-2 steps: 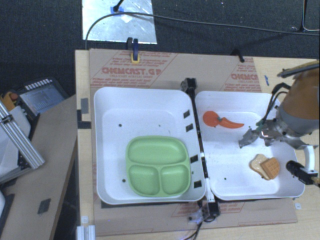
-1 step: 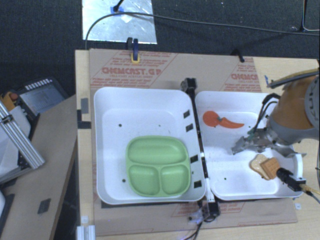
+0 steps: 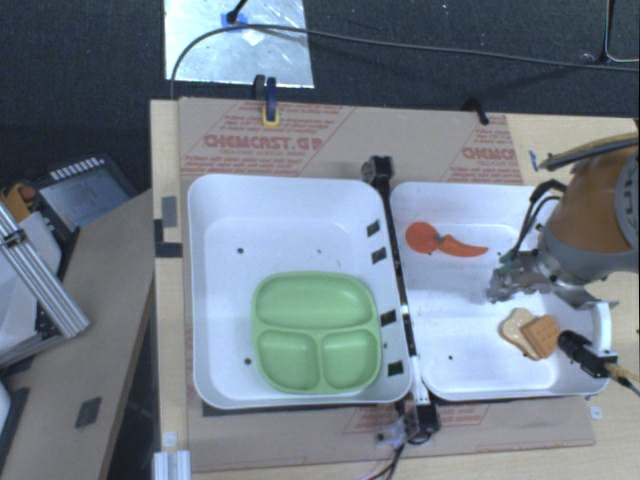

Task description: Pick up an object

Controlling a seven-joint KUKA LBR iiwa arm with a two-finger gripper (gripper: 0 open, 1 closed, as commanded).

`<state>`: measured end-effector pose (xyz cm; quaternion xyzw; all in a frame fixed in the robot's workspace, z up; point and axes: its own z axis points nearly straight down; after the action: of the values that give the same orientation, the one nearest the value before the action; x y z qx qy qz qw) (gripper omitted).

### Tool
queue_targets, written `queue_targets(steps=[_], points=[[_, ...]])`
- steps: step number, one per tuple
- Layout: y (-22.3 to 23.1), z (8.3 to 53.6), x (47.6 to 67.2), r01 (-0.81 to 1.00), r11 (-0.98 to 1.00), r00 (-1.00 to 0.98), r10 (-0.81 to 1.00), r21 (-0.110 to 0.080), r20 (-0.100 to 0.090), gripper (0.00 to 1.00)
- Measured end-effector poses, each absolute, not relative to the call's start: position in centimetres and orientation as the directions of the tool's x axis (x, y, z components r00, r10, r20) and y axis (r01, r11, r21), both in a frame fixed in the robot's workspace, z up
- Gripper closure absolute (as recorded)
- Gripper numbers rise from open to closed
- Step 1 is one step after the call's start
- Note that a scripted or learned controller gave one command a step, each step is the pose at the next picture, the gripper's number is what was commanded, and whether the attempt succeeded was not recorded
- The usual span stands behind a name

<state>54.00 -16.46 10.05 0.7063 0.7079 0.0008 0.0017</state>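
Two white bins sat side by side on your bench, and your arm (image 3: 600, 213) came in from the 3 o'clock side over the right bin (image 3: 455, 373). You had its grey body and orange band bulking at the right edge, with the wrist bent down and toward 9 o'clock so that the gripper (image 3: 507, 286) reached low over the bin floor, a little right of the bin's middle. A dark cable looped along the wrist above it. From this slanted view you could not tell whether the pincer was spread or pressed together; its tip was a small grey blur against the white floor, and nothing could be seen between its ends.

You had two things to choose from in that bin. An orange carrot-shaped toy (image 3: 445, 240) lay toward 11 o'clock from the gripper, near the bin's far wall, its rounded end pointing to the divider and its thin end pointing toward the arm; it lay apart from the gripper. A tan and brown food toy (image 3: 530, 334), something like a piece of bread or a biscuit, lay just beside the gripper at about 5 o'clock, near the bin's right wall.

Your left bin (image 3: 215, 268) held a green divided plate (image 3: 315, 330) with three sections, resting toward the near wall at 6 o'clock.
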Motion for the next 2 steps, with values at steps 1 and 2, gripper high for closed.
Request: queue_targets(steps=[1,2], points=[[-16.8,16.4,54.6,1.000,0.003,-0.003,1.000,0.007,-0.002,1.00],[-17.8,22.2,55.0,1.000,0.003,-0.003,1.000,0.008,-0.003,1.00]])
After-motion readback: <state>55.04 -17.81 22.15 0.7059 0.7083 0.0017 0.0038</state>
